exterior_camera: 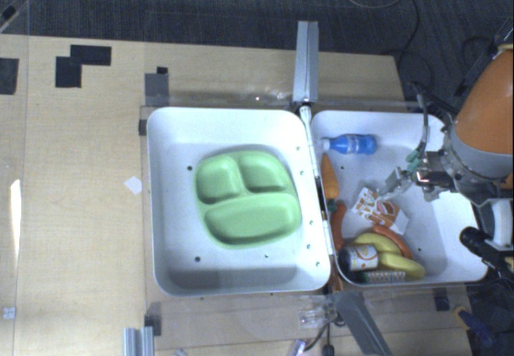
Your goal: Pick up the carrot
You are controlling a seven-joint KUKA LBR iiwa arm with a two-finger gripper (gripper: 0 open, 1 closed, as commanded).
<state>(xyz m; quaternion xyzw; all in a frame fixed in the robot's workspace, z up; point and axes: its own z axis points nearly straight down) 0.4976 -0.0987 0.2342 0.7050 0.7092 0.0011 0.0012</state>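
Nearest the camera, at the front of the right bin (450,270), a banana (391,256) lies over a small dark can (360,258), with a red-and-white packet (376,208) just behind them. The carrot (328,179) lies along this bin's left wall, close against the divider between the two bins, its length running front to back; a reddish, sausage-like item (338,219) sits at its near end, touching or nearly so. Judged from its look, the carrot is a light, rigid, smooth toy, likely slick and inclined to roll or slip from a narrow pinch; the best hold is across its thicker middle, fingers closing along the wall's line rather than against it. The wall itself is the chief obstacle, leaving little room for a finger on that side, and the reddish item crowds the near end. Farther back, a blue-and-white bottle (351,144) lies on its side just beyond the carrot's far tip. The left bin (169,186) holds a green divided plate (247,196). The gripper (414,173) hangs over the right bin's middle-right, well apart from the carrot; whether it is spread or closed cannot be told, and nothing is seen in its grasp.
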